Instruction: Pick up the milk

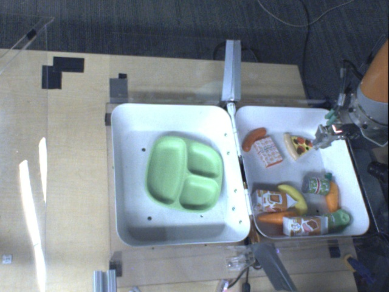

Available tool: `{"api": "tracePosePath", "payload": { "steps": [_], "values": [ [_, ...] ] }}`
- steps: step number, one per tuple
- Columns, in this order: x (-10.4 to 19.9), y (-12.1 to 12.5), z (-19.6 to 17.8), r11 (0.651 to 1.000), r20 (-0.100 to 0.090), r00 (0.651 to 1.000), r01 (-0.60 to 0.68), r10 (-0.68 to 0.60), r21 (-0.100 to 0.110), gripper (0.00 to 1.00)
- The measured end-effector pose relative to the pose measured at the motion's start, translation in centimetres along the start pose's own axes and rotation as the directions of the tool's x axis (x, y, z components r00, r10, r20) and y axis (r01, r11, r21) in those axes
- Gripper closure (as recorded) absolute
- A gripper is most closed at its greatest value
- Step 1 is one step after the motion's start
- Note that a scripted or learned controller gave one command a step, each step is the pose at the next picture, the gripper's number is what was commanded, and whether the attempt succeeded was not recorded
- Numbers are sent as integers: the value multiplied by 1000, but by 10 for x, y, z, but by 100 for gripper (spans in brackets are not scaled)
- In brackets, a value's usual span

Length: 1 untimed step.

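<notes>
A small white carton with a red-brown label (302, 225), which looks like the milk, lies on its side at the front edge of the right bin (352, 163). A second carton with an orange-brown print (267, 199) lies to its upper left, under a banana (293, 196). My gripper (325, 134) hangs over the bin's back right part, just right of a pizza slice (299, 145) and well behind both cartons. Nothing shows in its grasp.
The right bin also holds a sausage (254, 138), a pink-and-white box (268, 151), a carrot (271, 219), a small can (316, 184), an orange piece (332, 196) and a green item (340, 218). A green divided tray (184, 172) lies in the left bin (127, 212).
</notes>
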State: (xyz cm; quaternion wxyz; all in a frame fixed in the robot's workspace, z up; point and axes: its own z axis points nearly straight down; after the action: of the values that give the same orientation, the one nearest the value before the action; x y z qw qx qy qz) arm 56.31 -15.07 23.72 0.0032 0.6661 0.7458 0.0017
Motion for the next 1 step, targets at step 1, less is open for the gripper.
{"api": "tracePosePath", "payload": {
  "steps": [1],
  "values": [
    [0,0,0,1000,0,1000,1,-1,1,0]
  ]
}}
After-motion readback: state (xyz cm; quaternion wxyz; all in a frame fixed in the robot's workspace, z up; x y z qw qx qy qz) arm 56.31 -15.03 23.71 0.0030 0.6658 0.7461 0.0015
